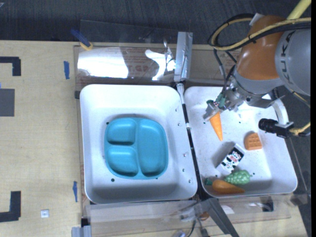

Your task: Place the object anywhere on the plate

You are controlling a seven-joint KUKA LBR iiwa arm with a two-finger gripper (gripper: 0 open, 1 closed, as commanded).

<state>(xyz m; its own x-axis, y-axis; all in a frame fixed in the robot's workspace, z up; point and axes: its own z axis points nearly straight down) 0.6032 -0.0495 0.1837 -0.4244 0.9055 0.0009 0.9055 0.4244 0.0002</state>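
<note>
The arm (276, 53) reaches in from the upper right, its gripper (216, 108) angled down-left and pinching the top of a carrot (217, 125) in the right bin (276, 181); the blue plate (136, 147) sits in the left bin (94, 132).

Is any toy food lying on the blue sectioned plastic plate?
No: the blue plate holds nothing, and the orange carrot lies in the right white bin.
</note>
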